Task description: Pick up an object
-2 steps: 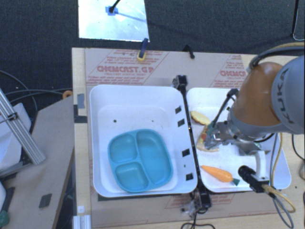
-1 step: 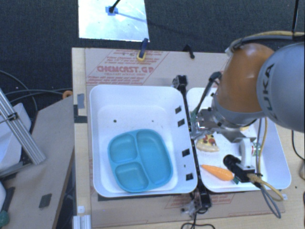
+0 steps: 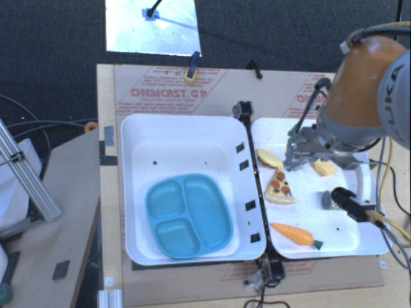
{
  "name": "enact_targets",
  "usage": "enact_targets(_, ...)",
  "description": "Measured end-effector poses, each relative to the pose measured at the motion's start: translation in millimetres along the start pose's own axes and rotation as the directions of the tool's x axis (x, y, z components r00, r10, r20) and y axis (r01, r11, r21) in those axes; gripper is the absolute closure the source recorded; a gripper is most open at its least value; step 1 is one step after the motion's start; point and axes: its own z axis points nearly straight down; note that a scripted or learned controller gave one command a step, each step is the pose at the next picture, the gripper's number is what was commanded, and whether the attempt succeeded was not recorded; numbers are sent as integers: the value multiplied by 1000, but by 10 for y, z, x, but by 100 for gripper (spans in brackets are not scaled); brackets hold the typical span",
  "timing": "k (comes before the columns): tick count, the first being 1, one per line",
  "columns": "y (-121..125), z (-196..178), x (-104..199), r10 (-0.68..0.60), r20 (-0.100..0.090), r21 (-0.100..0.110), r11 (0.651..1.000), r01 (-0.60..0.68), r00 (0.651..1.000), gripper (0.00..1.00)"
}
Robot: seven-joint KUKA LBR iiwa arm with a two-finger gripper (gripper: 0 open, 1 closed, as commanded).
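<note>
In the right bin point(image 3: 340, 239) lie a pizza slice point(image 3: 279, 188), an orange carrot with a green tip point(image 3: 293, 233), a yellow curved piece point(image 3: 269, 157) and a pale yellow lump point(image 3: 324, 167). My gripper point(image 3: 293, 159) hangs low over the upper middle of this bin. It sits between the yellow curved piece on its left and the pale lump on its right, just above the pizza slice. Nothing shows between its tips.
The left bin point(image 3: 144, 133) holds a blue divided plate point(image 3: 189, 215). A black divider strip point(image 3: 252, 172) runs between the two bins. The grey and orange arm point(image 3: 366, 88) covers the right bin's upper right part.
</note>
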Motion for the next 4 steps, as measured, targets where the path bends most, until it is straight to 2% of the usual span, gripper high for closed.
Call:
enact_targets(1,-452,383,575,-12,-6,11,1000,12,1000,100)
enact_targets(2,2,-118,319,-6,-1,-2,1000,6,1000,100)
enact_targets(3,28,-258,-167,0,0,2,1000,0,1000,100)
enact_targets(4,893,532,183,-10,-3,5,1000,10,1000,100)
